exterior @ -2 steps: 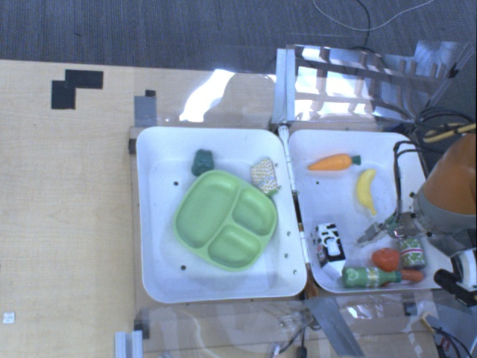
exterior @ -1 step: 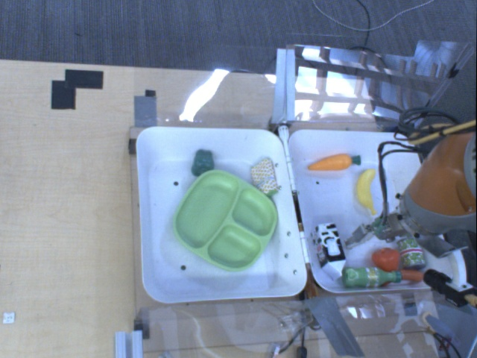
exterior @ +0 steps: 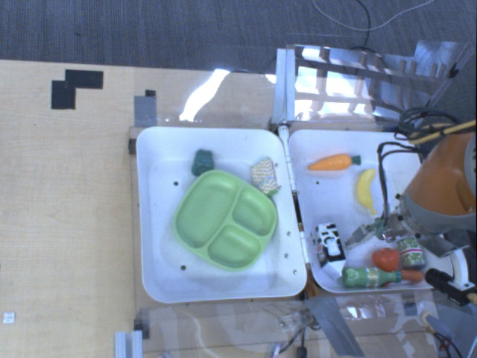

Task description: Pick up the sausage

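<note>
From above, the pale wood worktop (exterior: 67, 200) carries two white bins side by side. The left bin (exterior: 153, 222) holds a green divided plate (exterior: 226, 219) lying flat near its middle. A small dark green lump (exterior: 203, 162) sits just beyond the plate's far edge, and a patterned scrap (exterior: 264, 175) touches the plate's far right corner.

The right bin (exterior: 298, 162) is busier. A carrot (exterior: 333, 162) lies at the far side, with a banana (exterior: 365, 190) just right of it and nearer. A black-and-white carton (exterior: 329, 245) stands by the bin's left wall. Along the near wall lies a green bottle (exterior: 370, 277). The sausage (exterior: 411, 276), a short reddish-brown piece, lies at the bottle's right end, touching it or nearly so. A red round thing (exterior: 385, 259) and a small can (exterior: 411, 254) sit just behind them.

The arm (exterior: 447, 185) comes in from the right, its orange band over the bin's right side. The gripper (exterior: 378, 230) hangs above the red thing, between banana and bottle, apart from the sausage. I cannot tell whether it is released or clenched, and I see nothing in its grasp.
</note>
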Motion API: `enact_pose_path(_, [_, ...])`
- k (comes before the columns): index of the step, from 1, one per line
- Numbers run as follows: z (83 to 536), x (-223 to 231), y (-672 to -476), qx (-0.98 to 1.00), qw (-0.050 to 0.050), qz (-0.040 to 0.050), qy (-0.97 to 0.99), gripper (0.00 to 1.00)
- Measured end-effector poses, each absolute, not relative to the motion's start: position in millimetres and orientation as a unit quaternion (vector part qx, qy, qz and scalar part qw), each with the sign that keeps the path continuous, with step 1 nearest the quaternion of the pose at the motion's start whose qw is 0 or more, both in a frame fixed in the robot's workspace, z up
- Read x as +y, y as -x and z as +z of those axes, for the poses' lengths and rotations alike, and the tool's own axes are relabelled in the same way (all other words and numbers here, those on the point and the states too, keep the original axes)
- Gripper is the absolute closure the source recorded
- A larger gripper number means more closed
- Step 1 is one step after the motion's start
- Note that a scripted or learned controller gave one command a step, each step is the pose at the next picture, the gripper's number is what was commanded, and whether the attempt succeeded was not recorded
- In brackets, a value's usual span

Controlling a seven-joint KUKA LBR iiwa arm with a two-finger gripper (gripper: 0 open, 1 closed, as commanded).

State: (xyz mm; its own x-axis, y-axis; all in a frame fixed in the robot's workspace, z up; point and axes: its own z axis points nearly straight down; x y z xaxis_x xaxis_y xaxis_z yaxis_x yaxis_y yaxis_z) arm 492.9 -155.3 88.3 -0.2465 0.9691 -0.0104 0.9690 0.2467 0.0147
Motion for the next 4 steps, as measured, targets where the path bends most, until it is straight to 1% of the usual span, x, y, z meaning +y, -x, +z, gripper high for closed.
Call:
enact_pose_path(1, [88.3, -153.5, -493.1, 0.8, 0.009, 0.0024, -0.6, 0.0])
enact_pose_path(2, [154.8, -128.0, -489.0, 0.827, 0.001, 0.0003, -0.562, 0.0])
enact_pose_path(3, [106.2, -127.8, -488.7, 0.833, 0.001, 0.0003, -0.553, 0.0])
enact_pose_path(4, [108.3, -91.0, -499.3, 0.875, 0.0, 0.0, -0.484, 0.0])
